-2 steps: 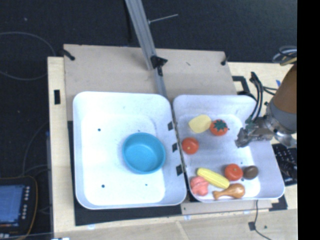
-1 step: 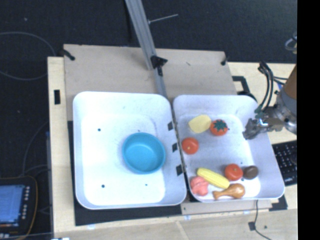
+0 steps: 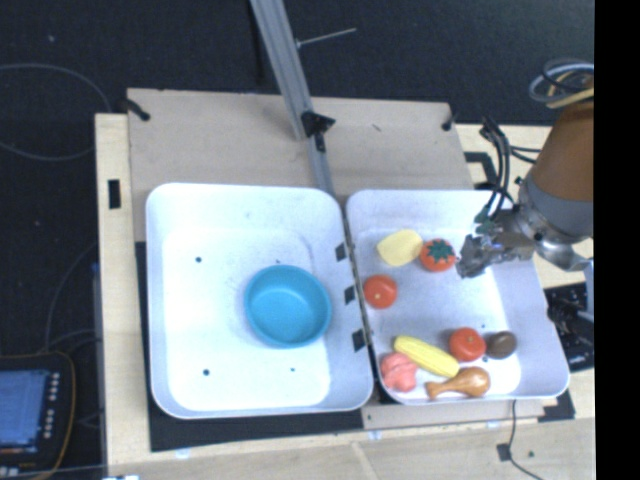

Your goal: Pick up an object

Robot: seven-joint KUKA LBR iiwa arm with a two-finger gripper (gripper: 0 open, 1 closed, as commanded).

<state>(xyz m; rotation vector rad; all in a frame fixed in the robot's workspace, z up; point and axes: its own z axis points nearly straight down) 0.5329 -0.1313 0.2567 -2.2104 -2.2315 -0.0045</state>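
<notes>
Right bin [image 3: 520,298], near edge: drumstick [image 3: 462,382], corn [image 3: 427,355], pink piece [image 3: 398,370], red ball [image 3: 465,343], brown ball [image 3: 500,344]. Mid: small tomato [image 3: 379,290]. Farther back, gripper [image 3: 470,259] just beside the stemmed tomato [image 3: 437,255] and yellow lemon [image 3: 399,248]; its open-or-closed state cannot be told.
</notes>
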